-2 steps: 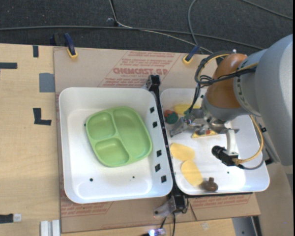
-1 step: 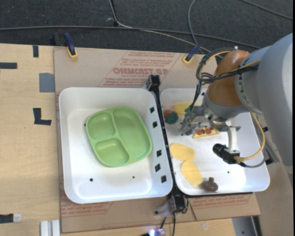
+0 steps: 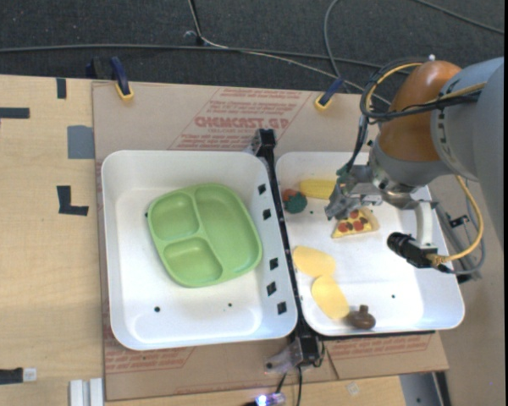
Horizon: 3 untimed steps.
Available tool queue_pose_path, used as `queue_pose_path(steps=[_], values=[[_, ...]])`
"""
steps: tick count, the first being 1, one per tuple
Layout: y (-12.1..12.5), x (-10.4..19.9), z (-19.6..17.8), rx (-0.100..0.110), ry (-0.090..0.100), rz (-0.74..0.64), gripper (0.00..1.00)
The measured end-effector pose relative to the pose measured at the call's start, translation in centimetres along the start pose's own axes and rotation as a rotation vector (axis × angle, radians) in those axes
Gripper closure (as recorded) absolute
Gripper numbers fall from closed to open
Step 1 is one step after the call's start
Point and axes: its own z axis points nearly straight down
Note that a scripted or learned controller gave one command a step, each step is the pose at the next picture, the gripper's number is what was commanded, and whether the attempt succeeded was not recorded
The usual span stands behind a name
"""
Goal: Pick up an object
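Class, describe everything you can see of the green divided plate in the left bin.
The green divided plate is light green, looks like plastic, with rounded corners and three compartments: two smaller ones at the far side, one larger nearer the camera. It lies flat and slightly rotated on the floor of the left bin, roughly central. Nothing rests on it.
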Motion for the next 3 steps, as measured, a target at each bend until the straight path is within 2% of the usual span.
queue_pose_path(steps=[1, 2, 3], values=[[-0.2, 1.0, -5.5, 0.0, 0.0, -0.002, 1.0], [-0.1, 1.0, -9.2, 0.001, 0.0, -0.001, 1.0], [-1.7, 6.8, -7.9, 0.007, 0.002, -0.006, 1.0]])
